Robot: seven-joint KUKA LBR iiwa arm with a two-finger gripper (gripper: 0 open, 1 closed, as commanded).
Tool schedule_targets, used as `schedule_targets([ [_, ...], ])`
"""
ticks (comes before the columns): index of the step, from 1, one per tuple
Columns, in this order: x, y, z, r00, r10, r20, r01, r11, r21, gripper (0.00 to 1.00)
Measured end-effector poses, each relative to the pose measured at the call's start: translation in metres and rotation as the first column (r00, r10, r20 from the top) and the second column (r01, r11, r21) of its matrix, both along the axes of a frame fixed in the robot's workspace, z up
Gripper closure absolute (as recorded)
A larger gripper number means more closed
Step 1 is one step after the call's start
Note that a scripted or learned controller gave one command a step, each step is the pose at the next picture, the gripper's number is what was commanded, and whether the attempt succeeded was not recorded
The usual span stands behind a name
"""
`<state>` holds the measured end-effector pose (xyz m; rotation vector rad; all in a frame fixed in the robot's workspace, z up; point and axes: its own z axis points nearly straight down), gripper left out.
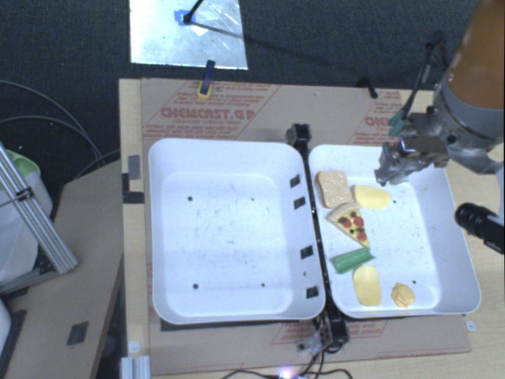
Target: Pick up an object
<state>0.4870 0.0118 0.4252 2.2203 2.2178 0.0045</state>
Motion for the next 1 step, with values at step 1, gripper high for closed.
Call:
schedule_targets([
  [1, -0.0001, 0.0562, 0.0113, 1.0, 0.01, 0.0, -0.01, 1.0, 0.002, 1.0],
])
